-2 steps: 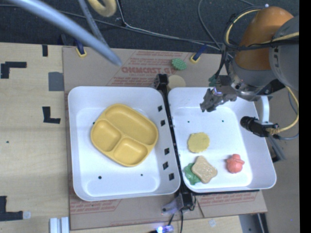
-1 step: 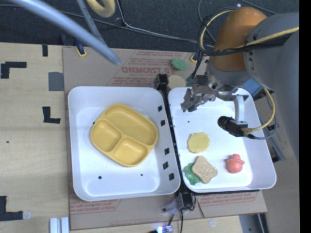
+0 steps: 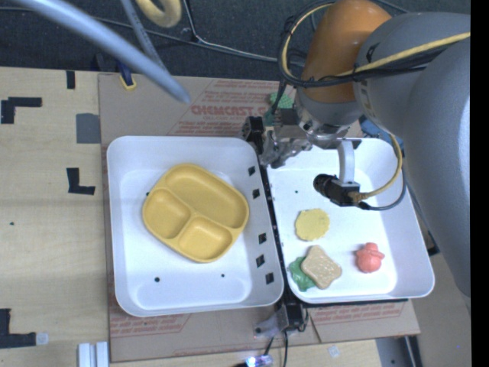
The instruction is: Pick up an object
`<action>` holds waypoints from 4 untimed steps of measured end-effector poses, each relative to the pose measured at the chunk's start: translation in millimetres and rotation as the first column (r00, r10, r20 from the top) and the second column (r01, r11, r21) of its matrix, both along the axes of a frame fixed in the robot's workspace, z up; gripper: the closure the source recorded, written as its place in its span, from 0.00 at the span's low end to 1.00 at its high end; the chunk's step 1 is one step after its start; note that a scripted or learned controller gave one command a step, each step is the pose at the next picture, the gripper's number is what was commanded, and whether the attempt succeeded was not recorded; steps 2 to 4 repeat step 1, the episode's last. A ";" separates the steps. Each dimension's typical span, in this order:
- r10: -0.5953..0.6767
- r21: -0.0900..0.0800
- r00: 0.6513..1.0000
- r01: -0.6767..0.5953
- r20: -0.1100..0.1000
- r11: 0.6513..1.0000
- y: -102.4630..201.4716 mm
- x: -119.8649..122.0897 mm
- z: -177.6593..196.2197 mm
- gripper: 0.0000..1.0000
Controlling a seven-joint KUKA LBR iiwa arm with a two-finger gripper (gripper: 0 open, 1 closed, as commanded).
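Wooden bench under cardboard sheet, two white bins.

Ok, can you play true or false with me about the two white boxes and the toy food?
1. The yellow tray lies in the left bin. True.
2. The red toy sits on the yellow tray. False: it lies in the right bin.
3. The sandwich toy lies next to the green toy. True.
4. The round yellow toy is in the left bin. False: it is in the right bin.
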State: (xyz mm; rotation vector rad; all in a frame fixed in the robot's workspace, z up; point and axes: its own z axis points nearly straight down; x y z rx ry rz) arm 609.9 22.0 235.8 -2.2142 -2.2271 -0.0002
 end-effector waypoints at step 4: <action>0.000 0.000 1.000 0.000 0.000 1.000 50.8 15.8 2.9 1.00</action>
